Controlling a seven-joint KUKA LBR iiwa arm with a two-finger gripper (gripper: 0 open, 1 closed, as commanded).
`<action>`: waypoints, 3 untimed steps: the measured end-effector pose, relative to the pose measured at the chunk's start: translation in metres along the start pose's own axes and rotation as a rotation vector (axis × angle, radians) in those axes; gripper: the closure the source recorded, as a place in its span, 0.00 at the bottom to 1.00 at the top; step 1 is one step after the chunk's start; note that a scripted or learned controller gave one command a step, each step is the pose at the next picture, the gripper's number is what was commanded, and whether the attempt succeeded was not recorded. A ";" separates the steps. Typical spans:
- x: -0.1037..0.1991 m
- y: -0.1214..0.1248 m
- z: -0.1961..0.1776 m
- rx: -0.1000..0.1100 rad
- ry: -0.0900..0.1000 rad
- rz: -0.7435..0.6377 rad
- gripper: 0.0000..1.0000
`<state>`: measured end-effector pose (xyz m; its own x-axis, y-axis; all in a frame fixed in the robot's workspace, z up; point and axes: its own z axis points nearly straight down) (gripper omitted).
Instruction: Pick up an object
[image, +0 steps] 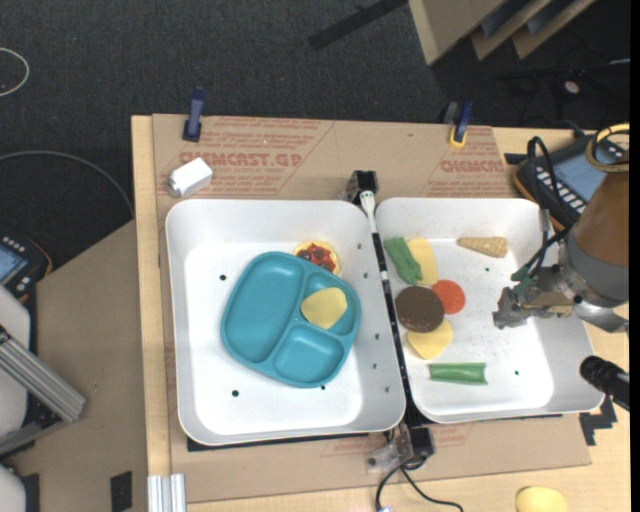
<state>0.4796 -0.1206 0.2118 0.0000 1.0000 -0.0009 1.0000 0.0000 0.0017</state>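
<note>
My gripper (508, 307) hangs low over the right bin (520, 215), near its right side, above bare white floor. To its left lie a brown round cookie (420, 308), a red disc (449, 296), a yellow piece (430, 343) and a green bean pod (458, 373). Farther back lie a green pepper strip (403, 259) on a yellow slice (424, 260) and a tan wedge (484, 245). Nothing shows between the fingers.
The left bin (190, 300) holds a teal divided plate (270, 320) with a yellow chip (325, 307) on it, and a small pizza toy (318, 256) behind the plate. A white block (190, 177) and blue clamps (194, 113) sit on the cardboard at the back.
</note>
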 end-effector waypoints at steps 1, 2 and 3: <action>0.000 0.001 -0.010 -0.002 -0.001 0.000 1.00; 0.082 0.001 -0.092 -0.007 0.001 -0.007 1.00; 0.036 -0.002 0.006 0.009 0.002 0.005 1.00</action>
<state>0.4780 -0.0848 0.2056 0.0046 1.0000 0.0009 1.0000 -0.0046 -0.0075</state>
